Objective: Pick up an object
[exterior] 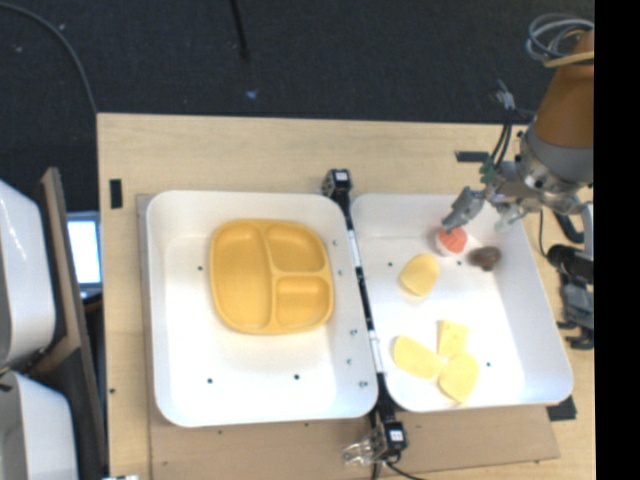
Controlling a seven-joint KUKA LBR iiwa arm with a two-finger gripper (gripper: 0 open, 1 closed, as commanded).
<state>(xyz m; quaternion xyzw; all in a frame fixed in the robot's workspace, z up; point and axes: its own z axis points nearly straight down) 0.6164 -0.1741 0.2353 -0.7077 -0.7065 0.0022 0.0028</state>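
Observation:
My gripper (484,218) hangs over the back of the right bin (520,368), open, with nothing between its fingers. Its left finger (463,211) ends just above a small red-orange object (452,240). A small brown object (486,258) lies a little right of that, below the gap between the fingers. A pale yellow round piece (420,275) sits nearer the bin's middle. Three more yellow pieces (415,356) (452,337) (460,377) cluster near the front.
The left bin (180,368) holds a yellow divided plate (270,275). A black divider with clips (358,288) runs between the bins. The arm's orange band (568,103) rises at the right. Cables lie off the bench's right side.

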